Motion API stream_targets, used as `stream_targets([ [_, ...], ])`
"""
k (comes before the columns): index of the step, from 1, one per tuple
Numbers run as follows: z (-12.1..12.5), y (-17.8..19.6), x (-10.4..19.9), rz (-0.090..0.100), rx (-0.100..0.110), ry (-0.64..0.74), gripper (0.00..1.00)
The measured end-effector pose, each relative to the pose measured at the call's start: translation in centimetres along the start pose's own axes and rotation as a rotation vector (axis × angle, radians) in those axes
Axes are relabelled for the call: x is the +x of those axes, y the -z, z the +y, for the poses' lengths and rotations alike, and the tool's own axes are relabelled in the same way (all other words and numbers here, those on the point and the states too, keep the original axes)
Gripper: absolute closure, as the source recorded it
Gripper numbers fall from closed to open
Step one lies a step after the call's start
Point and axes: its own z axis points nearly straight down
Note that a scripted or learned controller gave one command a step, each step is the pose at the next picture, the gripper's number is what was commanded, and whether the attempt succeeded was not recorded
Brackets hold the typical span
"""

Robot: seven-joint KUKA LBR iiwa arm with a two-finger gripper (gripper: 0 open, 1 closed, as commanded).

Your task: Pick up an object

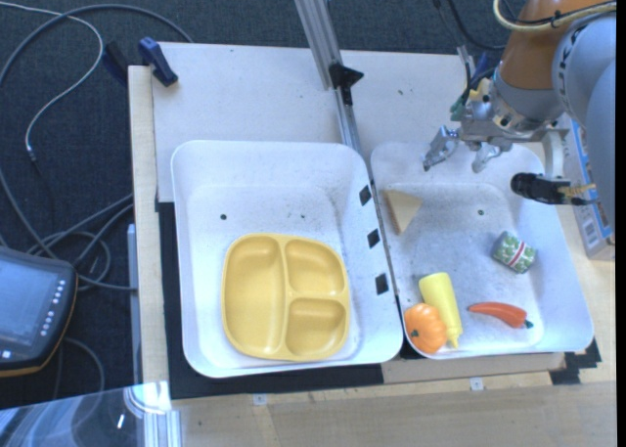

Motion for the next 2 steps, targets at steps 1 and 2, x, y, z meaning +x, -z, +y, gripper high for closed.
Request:
stream_targets([
  [1,-0.1,-5.3,0.1,0.000,0.001,0.000,0.00],
  [2,0.2,-3.7,0.1,-0.002,-0.008,0.001,1.00],
])
